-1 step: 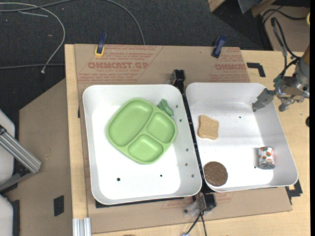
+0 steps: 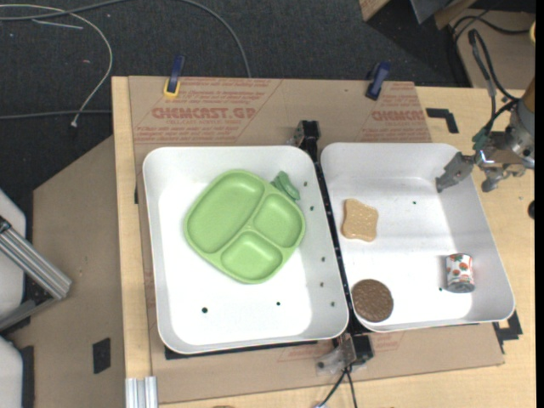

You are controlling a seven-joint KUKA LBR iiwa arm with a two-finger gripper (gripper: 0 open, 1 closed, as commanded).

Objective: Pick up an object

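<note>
The right bin (image 2: 399,164) holds a tan slice of toast (image 2: 359,220) near its left wall, a brown round patty (image 2: 372,300) at its front left corner and a small white can with red spots (image 2: 459,272) lying by its right wall. My gripper (image 2: 470,178) hovers over the bin's back right corner, open, with nothing between its fingers. It stands well apart from all three objects. In the left bin (image 2: 170,228) lies a green divided plate (image 2: 245,225), with a small dark green piece (image 2: 287,186) touching its back right rim.
The bins sit side by side on a cardboard sheet (image 2: 212,109) held by two blue clamps (image 2: 175,68). A black bracket (image 2: 307,132) stands at the back between the bins. Cables and boxes lie beyond the bench.
</note>
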